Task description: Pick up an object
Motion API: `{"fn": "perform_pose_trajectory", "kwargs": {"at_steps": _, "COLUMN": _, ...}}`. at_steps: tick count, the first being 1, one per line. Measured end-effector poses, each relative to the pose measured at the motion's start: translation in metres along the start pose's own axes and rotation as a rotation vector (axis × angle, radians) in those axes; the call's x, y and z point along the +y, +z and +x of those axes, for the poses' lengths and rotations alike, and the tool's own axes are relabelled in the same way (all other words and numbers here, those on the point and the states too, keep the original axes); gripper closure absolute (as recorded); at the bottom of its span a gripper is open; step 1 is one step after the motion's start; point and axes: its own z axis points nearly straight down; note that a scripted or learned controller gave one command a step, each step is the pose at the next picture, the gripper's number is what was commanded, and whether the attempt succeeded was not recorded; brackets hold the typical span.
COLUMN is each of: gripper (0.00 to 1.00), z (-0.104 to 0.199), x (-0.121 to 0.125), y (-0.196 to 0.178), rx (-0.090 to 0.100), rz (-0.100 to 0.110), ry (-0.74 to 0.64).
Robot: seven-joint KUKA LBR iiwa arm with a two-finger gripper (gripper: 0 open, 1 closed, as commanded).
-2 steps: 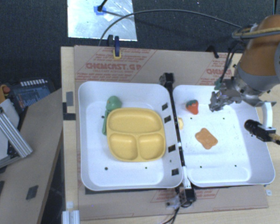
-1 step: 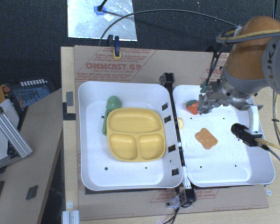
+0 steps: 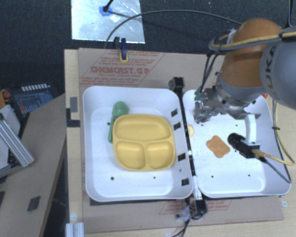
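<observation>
My gripper (image 3: pixel 201 114) hangs low over the far left part of the right bin (image 3: pixel 237 179), close to the divider between the bins. A flat orange-brown piece (image 3: pixel 217 146) lies on the right bin's floor, a little in front and to the right of the gripper, apart from it. A small yellow thing (image 3: pixel 190 130) sits at the right bin's left wall, just in front of the gripper. In the left bin (image 3: pixel 96 181) rests a yellow divided plate (image 3: pixel 143 141), with a green utensil (image 3: pixel 116 115) partly tucked under its far left edge.
A black clip strip (image 3: pixel 183 132) runs along the seam between the two bins. The bins stand on a cardboard sheet (image 3: pixel 138 68). A foil square (image 3: pixel 107 13) lies on the dark floor behind, and grey equipment (image 3: pixel 19 107) stands at the left.
</observation>
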Motion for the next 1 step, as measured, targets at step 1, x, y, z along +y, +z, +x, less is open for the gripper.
{"fn": "perform_pose_trajectory", "kwargs": {"at_steps": 1, "gripper": 1.00, "z": 0.0470, "x": -0.0156, "y": 0.0143, "rx": 0.000, "rz": 0.001, "ry": 0.000}}
